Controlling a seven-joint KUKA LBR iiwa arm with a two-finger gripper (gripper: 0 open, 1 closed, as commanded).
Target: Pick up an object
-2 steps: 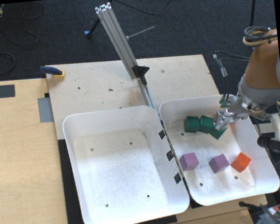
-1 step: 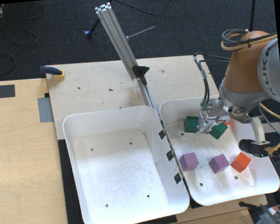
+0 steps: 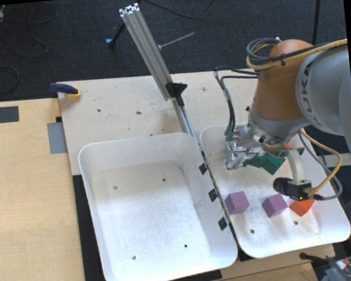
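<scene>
In the right bin (image 3: 334, 229), an orange block (image 3: 302, 208) and two purple cubes (image 3: 274, 205) (image 3: 236, 202) lie nearest. Beyond, the gripper (image 3: 242, 156) hangs above the floor, a green block (image 3: 268, 161) beside it; finger spread cannot be told.

Tool (image 3: 238, 156) above right bin (image 3: 334, 229) (two purple cubes (image 3: 236, 202)).

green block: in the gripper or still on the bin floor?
Cannot tell. The green block sits right at the gripper, over the right bin, but the view doesn't show whether it's between the fingers.
</scene>
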